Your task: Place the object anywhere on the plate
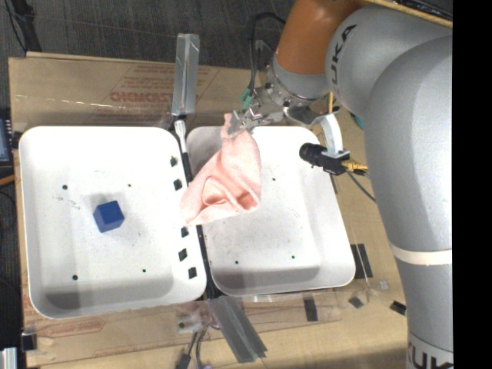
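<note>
Two white bins sit side by side; the gripper (pixel 244 121) pinches the top corner of a pink cloth (pixel 225 181), which hangs over the right bin (pixel 307 237), its lower edge draped at the divider. This looks like the carrying step. No plate is visible, so the next move needs a drop spot, perhaps the left bin (pixel 46 206) holding a blue cube (pixel 109 215).

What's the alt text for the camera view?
The gripper holds a pink cloth by its top corner, so it hangs over the right bin near the divider. A blue cube sits in the left bin.
</note>
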`<state>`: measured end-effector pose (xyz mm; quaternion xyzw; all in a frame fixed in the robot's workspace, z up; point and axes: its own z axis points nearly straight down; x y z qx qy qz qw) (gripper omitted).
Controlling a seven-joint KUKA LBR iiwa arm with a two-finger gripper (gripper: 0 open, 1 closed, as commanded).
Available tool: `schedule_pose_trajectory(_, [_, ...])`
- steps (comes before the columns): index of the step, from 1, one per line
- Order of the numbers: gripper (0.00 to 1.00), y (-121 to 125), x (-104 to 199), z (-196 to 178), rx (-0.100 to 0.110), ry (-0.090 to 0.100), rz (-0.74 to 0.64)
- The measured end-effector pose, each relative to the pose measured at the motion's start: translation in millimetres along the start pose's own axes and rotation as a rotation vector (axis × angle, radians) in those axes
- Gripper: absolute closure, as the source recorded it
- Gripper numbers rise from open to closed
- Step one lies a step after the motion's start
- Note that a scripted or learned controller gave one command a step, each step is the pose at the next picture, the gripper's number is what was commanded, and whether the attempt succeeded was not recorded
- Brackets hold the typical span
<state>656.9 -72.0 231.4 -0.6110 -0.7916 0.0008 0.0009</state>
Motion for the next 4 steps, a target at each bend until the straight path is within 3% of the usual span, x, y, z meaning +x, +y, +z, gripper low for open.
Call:
schedule_pose_trajectory(3, [1.00, 15, 146, -7, 0.001, -0.001, -1.216])
schedule_pose_trajectory(4, [0.00, 15, 146, -7, 0.001, -0.001, -1.216])
